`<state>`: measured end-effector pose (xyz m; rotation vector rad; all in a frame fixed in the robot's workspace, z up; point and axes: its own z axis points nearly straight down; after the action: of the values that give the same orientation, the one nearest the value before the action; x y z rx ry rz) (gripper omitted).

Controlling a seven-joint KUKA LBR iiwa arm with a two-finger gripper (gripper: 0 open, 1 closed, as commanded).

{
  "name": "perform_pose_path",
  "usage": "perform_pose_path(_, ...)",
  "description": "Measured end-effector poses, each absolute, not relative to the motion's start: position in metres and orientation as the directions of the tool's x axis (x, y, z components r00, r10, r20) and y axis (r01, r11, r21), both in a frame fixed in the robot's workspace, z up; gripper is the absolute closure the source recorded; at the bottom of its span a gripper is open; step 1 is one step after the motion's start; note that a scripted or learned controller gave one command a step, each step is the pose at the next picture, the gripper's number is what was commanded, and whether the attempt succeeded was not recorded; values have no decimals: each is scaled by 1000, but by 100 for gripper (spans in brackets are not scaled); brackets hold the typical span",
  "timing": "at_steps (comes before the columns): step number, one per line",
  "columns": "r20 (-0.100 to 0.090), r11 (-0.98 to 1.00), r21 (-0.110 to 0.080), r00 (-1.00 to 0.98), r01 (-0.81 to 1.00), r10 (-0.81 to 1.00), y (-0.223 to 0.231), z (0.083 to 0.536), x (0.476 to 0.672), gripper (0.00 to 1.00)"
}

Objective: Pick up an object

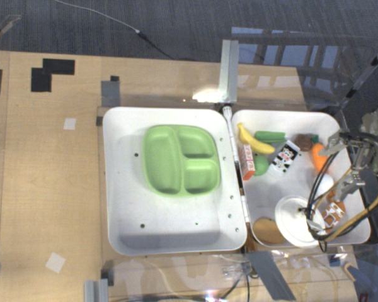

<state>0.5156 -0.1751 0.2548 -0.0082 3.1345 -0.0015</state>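
Claw [348, 168] sits at the right edge of the right bin [264, 197], metal linkage and black cables over the bin's right side; can't tell its state, nothing visibly gripped. Near it in that bin: orange carrot-like piece [317, 156], white round dish [297, 221], brown disc [268, 230] at the front; farther left a black-and-white patterned block [285, 157], yellow banana [255, 141], green item [269, 136] and an orange-red box [246, 163] against the divider. Left bin [123, 168] on the worktop [44, 187] holds a green divided tray [180, 160], well apart from the claw.
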Motion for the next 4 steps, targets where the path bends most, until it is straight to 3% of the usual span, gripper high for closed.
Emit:
perform_pose_path(1,-22,998,-5,-998,-58,-58,-200,128,524,0)
perform_pose_path(2,-17,999,-3,-999,-51,-51,-204,90,614,0)
perform_pose_path(3,13,995,-4,-994,-105,-105,-141,93,659,0)
perform_pose_path(4,32,998,-1,-997,-65,-65,-140,93,664,0)
